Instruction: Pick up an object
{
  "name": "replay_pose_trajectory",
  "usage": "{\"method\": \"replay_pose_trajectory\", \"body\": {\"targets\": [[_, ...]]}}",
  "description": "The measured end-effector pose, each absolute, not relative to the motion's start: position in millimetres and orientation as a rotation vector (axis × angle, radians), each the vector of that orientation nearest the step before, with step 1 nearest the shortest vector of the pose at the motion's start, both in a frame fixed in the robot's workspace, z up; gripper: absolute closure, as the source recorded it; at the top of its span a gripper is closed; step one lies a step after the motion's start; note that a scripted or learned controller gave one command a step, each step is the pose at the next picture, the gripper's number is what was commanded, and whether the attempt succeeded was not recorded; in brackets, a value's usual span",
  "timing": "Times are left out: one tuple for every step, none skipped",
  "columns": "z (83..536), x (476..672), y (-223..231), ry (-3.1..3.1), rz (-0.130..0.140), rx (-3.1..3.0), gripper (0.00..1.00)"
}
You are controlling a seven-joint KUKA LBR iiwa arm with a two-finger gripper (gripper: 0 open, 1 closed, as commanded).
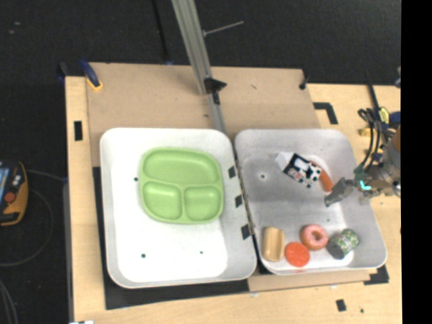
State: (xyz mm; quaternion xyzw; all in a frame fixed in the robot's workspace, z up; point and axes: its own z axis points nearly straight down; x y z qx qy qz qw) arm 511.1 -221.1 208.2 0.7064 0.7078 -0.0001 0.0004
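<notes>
Several small things lie in the right bin (pixel 260 150), any of which could be the one to pick up. Along its lower edge, from left to right, sit a tan cylinder (pixel 272 243), a round orange-red ball (pixel 297 254), a pink ring-shaped doughnut (pixel 314 236) and a green-and-grey lump (pixel 342 243); the ball and doughnut touch or nearly touch. Higher up, near the middle right of the frame, lies a white packet with dark print (pixel 300 167), with a small orange piece (pixel 326 179) at its right end.

The gripper (pixel 335 193) hangs just below and right of that orange piece, at the bin's right side. Nothing is seen between its fingers, and whether they are spread or closed cannot be told.

The left bin (pixel 118 181) holds a green divided plate (pixel 181 184).

The risk: the orange piece lies against the packet, so a closing grip may nudge both, or catch the packet's edge and slip. The crowded lower row invites a similar miss.
</notes>
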Motion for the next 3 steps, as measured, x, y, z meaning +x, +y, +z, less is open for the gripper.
{"method": "replay_pose_trajectory", "body": {"targets": [[208, 511.3, -221, 2.223, 0.0, 2.218, 0.0], [154, 514.3, -212, 2.225, -0.003, 2.221, 0.0], [102, 514.0, -212, 2.223, -0.003, 2.222, 0.0]]}}
